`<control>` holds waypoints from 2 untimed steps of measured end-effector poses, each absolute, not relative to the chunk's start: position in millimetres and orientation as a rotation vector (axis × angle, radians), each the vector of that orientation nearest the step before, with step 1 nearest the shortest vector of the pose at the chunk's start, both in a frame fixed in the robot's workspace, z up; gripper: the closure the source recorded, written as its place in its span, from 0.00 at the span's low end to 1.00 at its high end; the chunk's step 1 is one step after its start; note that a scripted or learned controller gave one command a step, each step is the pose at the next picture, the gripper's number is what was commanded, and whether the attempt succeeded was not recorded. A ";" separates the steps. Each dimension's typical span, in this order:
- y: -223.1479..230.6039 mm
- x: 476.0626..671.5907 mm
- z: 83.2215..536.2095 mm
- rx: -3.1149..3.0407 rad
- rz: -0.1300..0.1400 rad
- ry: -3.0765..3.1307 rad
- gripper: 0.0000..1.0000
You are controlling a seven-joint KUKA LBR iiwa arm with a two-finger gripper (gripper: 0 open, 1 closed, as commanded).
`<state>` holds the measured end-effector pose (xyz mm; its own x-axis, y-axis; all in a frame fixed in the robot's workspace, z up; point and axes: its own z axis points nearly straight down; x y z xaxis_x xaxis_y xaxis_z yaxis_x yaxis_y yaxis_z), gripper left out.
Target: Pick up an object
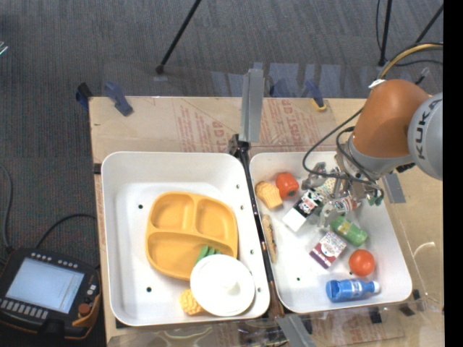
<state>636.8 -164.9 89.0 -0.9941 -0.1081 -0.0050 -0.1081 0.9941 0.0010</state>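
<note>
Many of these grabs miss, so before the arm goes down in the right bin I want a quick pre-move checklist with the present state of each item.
1. Tool over the right bin: ok.
2. Something directly beneath the tool: ok, the black and white carton lies close by.
3. Room around that carton: not ok, red tomato and green box crowd it.
4. Object already held: cannot tell.
5. Blue bottle away from the tool: ok.

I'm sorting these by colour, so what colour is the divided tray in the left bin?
Yellow-orange. The divided tray shows plainly in the camera view.
</note>
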 end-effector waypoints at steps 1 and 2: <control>-96.2 645.8 88.5 -0.183 0.004 3.132 0.00; -156.1 604.3 88.2 -0.248 0.001 3.129 0.00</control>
<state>604.3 -156.1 88.2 -0.9875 -0.1577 -0.0025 -0.1577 0.9875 0.0002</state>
